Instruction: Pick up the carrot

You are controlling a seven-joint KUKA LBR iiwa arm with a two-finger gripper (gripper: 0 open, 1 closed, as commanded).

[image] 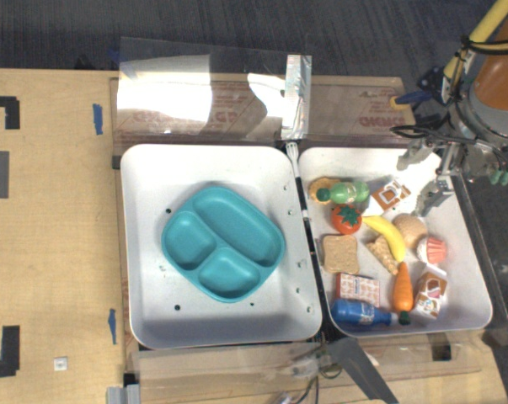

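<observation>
Gripper [430,171] over the right bin's [477,305] back right corner, fingers apart, nothing between them.
Carrot [403,287] lies near the bin's front, well apart from the gripper: banana [388,236] behind it, blue bottle [360,313] at its tip, small carton [430,295] just right. Left bin [144,171] holds a teal tray [223,241].

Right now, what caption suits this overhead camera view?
End effector over right bin; carrot lies among toy food.
</observation>
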